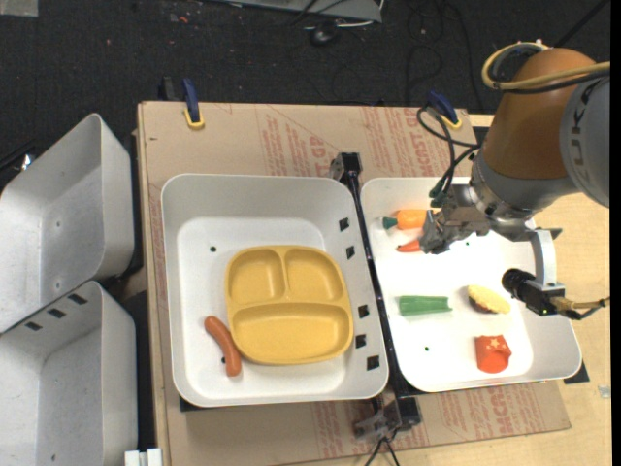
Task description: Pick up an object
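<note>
Left bin (184, 260): yellow divided tray (288, 304), sausage (223, 346) at its near-left. Right bin (553, 357): carrot (412, 218) far-left, green vegetable (424, 305), yellow-and-purple piece (488, 299), red piece (493, 353). Gripper (434, 241) low beside the carrot, over a small red item (408, 247), possibly a chilli; its grip cannot be told.

Gripper (434, 238) low over right bin (553, 367), red piece (408, 247) just beside jaws, carrot (408, 219) near; green bean (424, 305), red block (493, 353) well apart
</note>
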